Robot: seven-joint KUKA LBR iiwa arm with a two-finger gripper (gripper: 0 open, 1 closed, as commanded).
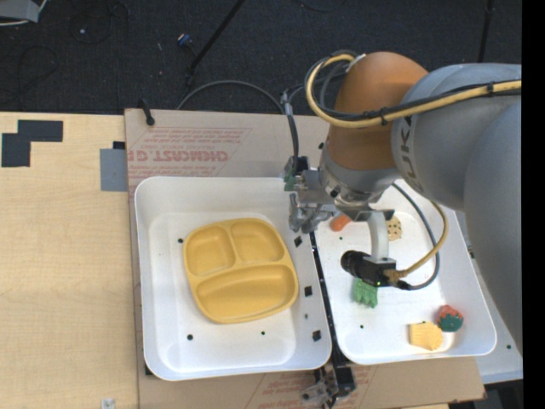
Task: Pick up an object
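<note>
Okay, I've got the grey arm (477, 143) over the right bin (481, 348), with the gripper (304, 216) at the divider; open or closed, I can't tell. The left bin (162, 331) holds a yellow tray (240, 271). On the right are a green piece (366, 293), a yellow wedge (426, 336), a red-green ball (450, 319), and an orange piece (341, 223) just beside the gripper.

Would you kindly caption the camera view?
Hand above the two bins' shared edge; yellow divided tray in left bin, green toy in right bin.
</note>
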